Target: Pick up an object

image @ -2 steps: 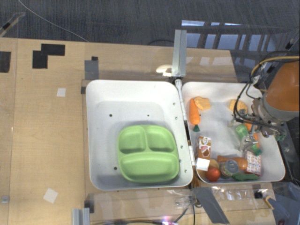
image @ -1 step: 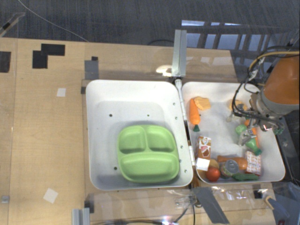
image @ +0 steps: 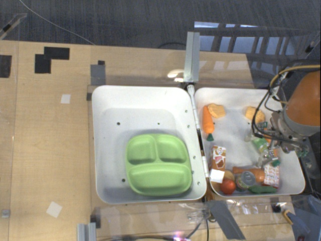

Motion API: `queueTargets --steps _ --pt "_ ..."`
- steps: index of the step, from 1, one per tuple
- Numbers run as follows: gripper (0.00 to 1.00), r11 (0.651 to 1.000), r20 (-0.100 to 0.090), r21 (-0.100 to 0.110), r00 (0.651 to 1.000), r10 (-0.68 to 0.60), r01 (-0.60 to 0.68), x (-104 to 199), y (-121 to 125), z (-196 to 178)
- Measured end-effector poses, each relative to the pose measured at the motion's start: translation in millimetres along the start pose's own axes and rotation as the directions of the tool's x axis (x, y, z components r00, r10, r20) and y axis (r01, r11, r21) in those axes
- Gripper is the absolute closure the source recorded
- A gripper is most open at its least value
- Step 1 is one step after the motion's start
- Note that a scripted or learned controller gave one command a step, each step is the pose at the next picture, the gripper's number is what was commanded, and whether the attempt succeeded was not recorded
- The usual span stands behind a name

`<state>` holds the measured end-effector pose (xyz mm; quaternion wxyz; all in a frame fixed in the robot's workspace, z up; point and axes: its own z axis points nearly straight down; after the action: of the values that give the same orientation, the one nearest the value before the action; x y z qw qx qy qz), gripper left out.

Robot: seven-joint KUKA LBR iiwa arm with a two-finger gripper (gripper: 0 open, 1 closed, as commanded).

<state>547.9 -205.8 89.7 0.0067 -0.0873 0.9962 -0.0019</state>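
Tomato [image: 228, 187] and green pod [image: 262, 189] crowding right bin's [image: 235, 97] near edge; tool [image: 271, 157] hovering above the clutter, grip state unreadable; risking a glancing close on several pieces.

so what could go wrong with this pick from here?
1. The gripper is low over the right bin's crowded near corner, where the tomato, the can and some packets touch; it could clip or drag a neighbour.
2. The cables loop down beside the wrist, close to the yellow item, and might snag it.
3. The pick is tight against the bin's right wall, so a finger may catch the wall.
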Motion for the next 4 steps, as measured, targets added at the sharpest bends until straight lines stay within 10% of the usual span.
queueTargets --steps 2,3,4 --pt "0.0 1.0 0.002 0.001 1.0 0.002 -0.002 7 1 0" --pt "1.0 1.0 0.018 0.008 1.0 -0.004 0.004 1 1 -15" --pt "1.0 0.983 0.007 0.002 0.983 0.183 -0.183 -7 14 -163"
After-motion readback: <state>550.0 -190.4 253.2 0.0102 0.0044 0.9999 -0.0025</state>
